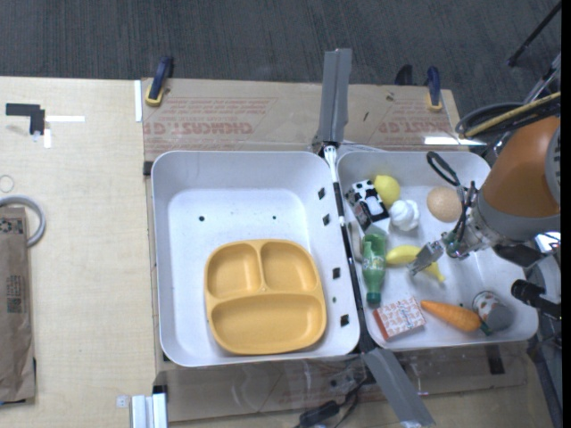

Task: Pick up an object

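The right bin (513, 333) holds several small objects. A yellow banana (406, 255) lies near its middle, beside a green bottle (373, 264). An orange carrot (451, 315) and a red-and-white box (397, 317) lie near the front wall. A lemon (386, 186), a black-and-white item (364, 196), a small white object (404, 214) and a beige egg-like ball (442, 203) sit toward the back. My gripper (430, 257) reaches in from the right, low over the right end of the banana.
The left bin (178, 239) holds a yellow divided plate (265, 294). A grey round object (492, 310) sits at the carrot's right end. A metal divider (337, 96) stands between the bins. Cables (446, 168) hang near the right bin's back corner.
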Controlling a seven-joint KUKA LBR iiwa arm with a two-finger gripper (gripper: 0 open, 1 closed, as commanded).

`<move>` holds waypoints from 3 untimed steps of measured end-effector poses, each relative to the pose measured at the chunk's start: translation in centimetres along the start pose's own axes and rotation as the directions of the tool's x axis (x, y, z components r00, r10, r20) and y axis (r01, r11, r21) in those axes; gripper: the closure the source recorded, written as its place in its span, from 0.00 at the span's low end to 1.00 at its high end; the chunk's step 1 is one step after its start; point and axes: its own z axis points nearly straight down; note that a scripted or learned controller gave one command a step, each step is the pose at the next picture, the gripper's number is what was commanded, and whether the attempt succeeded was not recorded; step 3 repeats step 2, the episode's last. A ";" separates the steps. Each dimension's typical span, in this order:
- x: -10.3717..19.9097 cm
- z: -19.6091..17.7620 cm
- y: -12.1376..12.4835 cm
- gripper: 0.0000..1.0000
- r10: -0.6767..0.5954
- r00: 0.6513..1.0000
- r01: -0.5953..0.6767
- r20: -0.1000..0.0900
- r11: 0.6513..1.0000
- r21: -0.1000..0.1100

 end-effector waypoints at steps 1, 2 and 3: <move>-0.1 -0.7 0.0 1.00 0.000 1.000 0.000 0.000 1.000 0.001; 6.0 -10.0 7.0 1.00 -0.064 0.998 0.064 0.000 0.998 0.001; 6.0 -10.0 7.0 1.00 -0.064 0.998 0.064 0.000 0.998 0.001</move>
